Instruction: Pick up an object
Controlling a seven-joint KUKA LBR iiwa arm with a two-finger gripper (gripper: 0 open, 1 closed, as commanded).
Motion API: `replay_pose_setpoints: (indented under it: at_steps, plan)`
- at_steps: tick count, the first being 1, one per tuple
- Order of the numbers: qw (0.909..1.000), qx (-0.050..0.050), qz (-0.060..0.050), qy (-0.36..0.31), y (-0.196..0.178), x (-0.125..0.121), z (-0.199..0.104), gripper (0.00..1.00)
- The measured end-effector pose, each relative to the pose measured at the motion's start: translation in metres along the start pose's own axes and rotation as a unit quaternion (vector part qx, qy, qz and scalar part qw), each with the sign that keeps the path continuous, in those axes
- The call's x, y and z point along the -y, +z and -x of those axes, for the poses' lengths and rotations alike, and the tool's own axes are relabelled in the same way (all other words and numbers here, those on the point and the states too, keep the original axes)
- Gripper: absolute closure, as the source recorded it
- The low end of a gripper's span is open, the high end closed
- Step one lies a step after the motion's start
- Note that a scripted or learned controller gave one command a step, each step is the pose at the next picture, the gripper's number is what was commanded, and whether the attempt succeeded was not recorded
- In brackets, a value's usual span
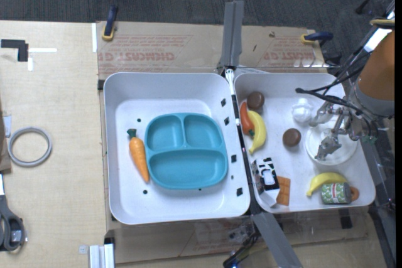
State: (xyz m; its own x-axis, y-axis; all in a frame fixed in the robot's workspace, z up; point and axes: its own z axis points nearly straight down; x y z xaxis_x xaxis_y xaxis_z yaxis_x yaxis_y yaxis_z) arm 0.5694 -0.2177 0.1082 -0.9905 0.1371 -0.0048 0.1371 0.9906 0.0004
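Note:
My gripper (333, 137) hangs over the right side of the right bin (361, 194), above a white round dish (316, 150). It looks open, and nothing shows between its fingers. Around it lie a white crumpled object (302, 113), a brown ball (291, 137), a darker brown ball (255, 100), a large banana (257, 132) beside a red-orange piece (245, 116), a small banana (325, 181), a green can (335, 194), an orange card (283, 191) and a black-and-white item (268, 174).
The left bin (119, 198) holds a blue divided plate (186, 151) with a carrot (138, 155) beside its left edge. A grey ring (28, 146) lies on the bench at far left. A metal divider (231, 34) stands between the bins at the back.

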Motion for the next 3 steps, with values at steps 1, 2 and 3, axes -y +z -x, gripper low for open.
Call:
replay_pose_setpoints:
  at_steps: [1,2,3]
  plan:
    - [0.9936,-0.001,0.001,-0.113,0.016,-0.127,-0.012,0.0]
    - [0.9972,-0.001,0.0,-0.075,0.016,-0.046,-0.034,0.0]
    - [1.0,-0.002,0.004,0.005,0.015,0.008,-0.076,0.0]
